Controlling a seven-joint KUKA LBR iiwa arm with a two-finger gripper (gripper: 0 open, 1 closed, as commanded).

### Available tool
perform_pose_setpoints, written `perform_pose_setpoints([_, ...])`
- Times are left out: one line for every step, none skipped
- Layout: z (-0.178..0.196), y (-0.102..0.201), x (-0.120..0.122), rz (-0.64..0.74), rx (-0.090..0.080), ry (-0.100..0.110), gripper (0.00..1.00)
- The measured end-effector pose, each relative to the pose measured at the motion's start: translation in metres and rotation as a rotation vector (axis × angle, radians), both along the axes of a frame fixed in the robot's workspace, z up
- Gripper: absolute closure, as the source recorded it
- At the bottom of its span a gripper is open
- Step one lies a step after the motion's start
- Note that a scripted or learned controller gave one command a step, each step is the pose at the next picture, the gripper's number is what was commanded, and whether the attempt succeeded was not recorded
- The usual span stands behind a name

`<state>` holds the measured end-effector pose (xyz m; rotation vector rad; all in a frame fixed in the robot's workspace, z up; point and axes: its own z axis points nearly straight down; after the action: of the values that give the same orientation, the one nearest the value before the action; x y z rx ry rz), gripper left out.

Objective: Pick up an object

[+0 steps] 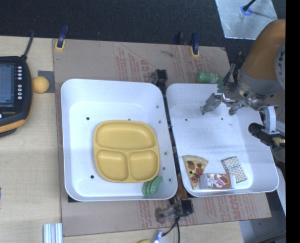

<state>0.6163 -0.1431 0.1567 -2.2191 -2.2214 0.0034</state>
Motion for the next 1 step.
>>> perform_pose_setpoints([0.0107,-0.0005,0.0005,0.001,0.001,0.000,1.00])
